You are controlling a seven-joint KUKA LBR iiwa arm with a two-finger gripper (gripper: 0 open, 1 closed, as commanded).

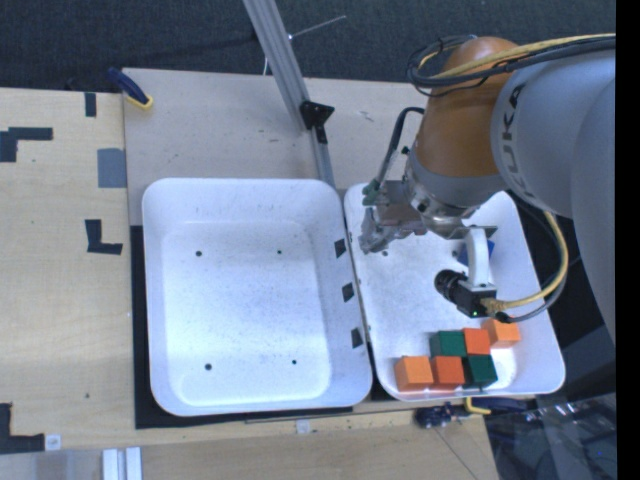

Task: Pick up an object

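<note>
The big grey arm (540, 118) hangs over the right bin (400, 298), so the job looks barely begun. The gripper (378, 238) sits near the bin's top left, and I cannot tell its grip. The blocks (455, 358) lie well apart from it. The left bin (160, 268) rests on a wooden bench (60, 298).

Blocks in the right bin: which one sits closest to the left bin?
The orange block at the left end of the cluster, against the right bin's near rim. The green blocks and other orange ones all lie further right.
</note>
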